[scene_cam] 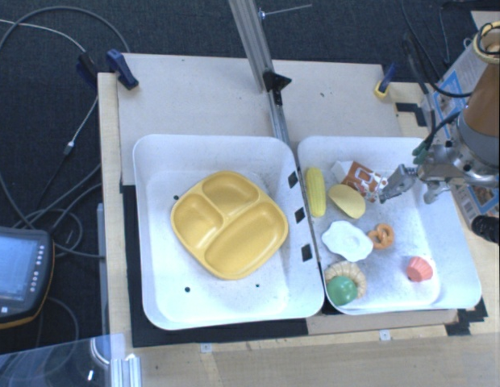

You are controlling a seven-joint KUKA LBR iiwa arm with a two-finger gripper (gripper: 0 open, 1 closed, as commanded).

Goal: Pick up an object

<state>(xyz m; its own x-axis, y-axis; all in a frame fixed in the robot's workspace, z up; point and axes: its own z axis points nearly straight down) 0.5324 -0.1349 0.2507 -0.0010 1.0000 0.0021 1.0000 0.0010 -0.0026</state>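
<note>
Seven small toy foods lie in the right bin (468, 285): a corn cob (315, 191) along its left wall, a yellow lemon-shaped piece (347, 201), a red-and-white packet (362, 177), a flat white piece (347, 239), a small pretzel (382, 235), a pink-red block (419, 268) and a green-and-tan round item (344, 283) in the near left corner. The left bin (153, 297) carries a yellow divided plate (229, 223).

The gripper (399, 182) hangs low over the far half of the right bin, just right of the packet, and I cannot tell how its fingers stand; nothing is seen between them.

The packet looks the nearest candidate. It appears light, thin and probably crinkly or slick, so it may slide or buckle under a pinch; closing across its narrow width, near the middle, seems safest. The lemon piece touches or nearly touches it and could be nudged. The hard-looking moulded pieces, such as the corn, should be stiff and light, best gripped across the short axis.
</note>
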